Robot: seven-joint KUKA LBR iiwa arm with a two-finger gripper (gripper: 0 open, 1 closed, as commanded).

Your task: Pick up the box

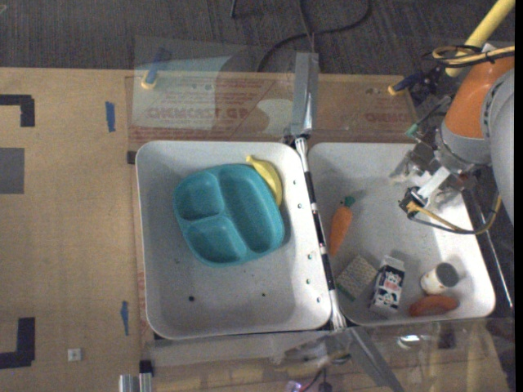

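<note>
In the lower right of the frame, you are viewing the small white cow-printed carton box (387, 283), likely light and crushable; try gripping its flat sides. Gripper (417, 194) hovering above; opening indiscernible.

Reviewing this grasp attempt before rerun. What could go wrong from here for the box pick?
1. The small white carton-shaped box with cow print sits tight between the tan speckled sponge and the reddish sausage-shaped toy; the fingers may catch a neighbour.
2. It lies near the right-hand white bin's front wall, so the gripper, now near the bin's far side, may hit the rim.
</note>
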